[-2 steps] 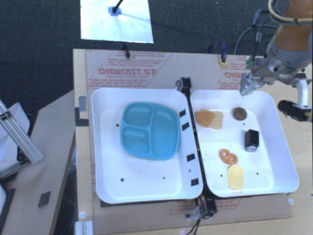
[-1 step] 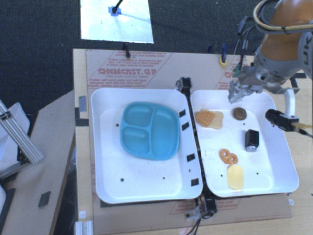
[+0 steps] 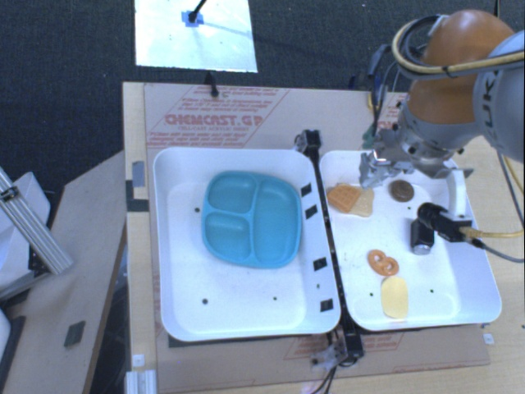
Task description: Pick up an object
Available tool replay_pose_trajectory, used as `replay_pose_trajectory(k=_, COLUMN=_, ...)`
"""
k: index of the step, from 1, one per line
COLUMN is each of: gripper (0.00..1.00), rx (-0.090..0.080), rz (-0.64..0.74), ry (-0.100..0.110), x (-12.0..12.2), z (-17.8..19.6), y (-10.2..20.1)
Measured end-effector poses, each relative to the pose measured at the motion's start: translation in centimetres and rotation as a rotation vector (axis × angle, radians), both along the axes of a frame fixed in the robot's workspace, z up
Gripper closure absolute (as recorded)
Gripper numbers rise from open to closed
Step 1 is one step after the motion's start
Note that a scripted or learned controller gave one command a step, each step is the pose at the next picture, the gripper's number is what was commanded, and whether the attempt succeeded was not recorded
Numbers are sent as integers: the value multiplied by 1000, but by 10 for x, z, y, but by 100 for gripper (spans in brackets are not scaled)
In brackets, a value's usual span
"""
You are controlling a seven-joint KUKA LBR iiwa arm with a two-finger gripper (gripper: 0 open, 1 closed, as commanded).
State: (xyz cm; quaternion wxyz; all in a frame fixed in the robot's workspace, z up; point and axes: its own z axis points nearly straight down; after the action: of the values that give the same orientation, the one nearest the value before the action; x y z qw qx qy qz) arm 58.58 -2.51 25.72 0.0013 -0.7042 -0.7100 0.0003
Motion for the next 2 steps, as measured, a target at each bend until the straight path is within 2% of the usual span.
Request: replay_pose_trajectory(k=2, gripper=100, rx=0, rz=1, ry=-1, x=-38, z=-1, y=106)
